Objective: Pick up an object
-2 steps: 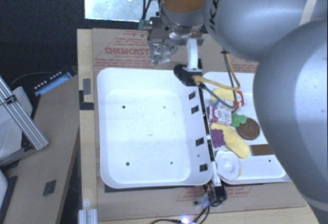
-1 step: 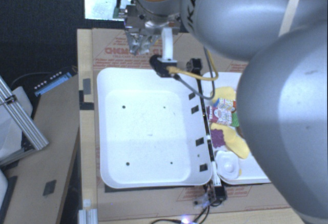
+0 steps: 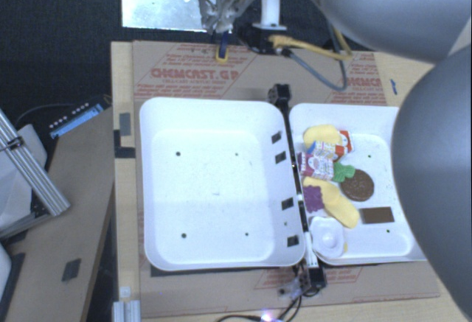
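The right bin (image 3: 394, 138) holds a heap of small items: a yellow banana-like piece (image 3: 321, 135), a red-and-white packet (image 3: 321, 163), a green piece (image 3: 344, 172), a round brown cookie (image 3: 359, 186), purple grapes (image 3: 313, 198), a yellow lump (image 3: 341, 208), a brown bar (image 3: 377, 215) and a white cup (image 3: 328, 236). My gripper (image 3: 220, 27) hangs high at the top of the view, beyond the far edge of the left bin (image 3: 214, 184) and well away from the heap. A small yellow-and-blue bit (image 3: 221, 52) shows just under it; I cannot tell if it is held.
Both bins rest on a cardboard sheet (image 3: 184, 71) printed with red lettering. A black clip divider (image 3: 284, 158) runs between the bins. The big grey arm covers the upper right. A metal rail (image 3: 33, 173) and a blue-lit strip (image 3: 74, 116) lie at left.
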Controlling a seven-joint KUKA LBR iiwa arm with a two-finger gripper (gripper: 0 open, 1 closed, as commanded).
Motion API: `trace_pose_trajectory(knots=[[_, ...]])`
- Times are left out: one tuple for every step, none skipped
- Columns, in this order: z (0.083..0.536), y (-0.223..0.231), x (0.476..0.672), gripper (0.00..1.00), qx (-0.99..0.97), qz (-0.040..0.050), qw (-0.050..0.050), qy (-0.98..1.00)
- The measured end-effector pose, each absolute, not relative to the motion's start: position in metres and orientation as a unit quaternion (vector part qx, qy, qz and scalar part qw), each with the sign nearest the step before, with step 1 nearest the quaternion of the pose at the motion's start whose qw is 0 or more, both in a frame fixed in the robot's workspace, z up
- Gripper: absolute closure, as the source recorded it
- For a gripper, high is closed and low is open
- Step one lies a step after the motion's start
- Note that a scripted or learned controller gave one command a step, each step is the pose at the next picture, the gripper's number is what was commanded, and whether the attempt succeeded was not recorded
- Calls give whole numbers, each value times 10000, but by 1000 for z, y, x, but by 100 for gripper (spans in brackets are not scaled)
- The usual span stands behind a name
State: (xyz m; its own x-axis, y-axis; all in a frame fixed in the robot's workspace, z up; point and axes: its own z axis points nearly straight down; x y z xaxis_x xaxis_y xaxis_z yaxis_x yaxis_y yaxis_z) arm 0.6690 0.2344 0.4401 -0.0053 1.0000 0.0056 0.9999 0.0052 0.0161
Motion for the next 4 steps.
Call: trace_pose_trajectory(knots=[[365,197,622,100,7075,-36,-19,7067],[368,236,670,100,7052,20,11,7090],[547,234,641,100,7050,99,43,7091],[535,179,665,100,7083,8,12,7059]])
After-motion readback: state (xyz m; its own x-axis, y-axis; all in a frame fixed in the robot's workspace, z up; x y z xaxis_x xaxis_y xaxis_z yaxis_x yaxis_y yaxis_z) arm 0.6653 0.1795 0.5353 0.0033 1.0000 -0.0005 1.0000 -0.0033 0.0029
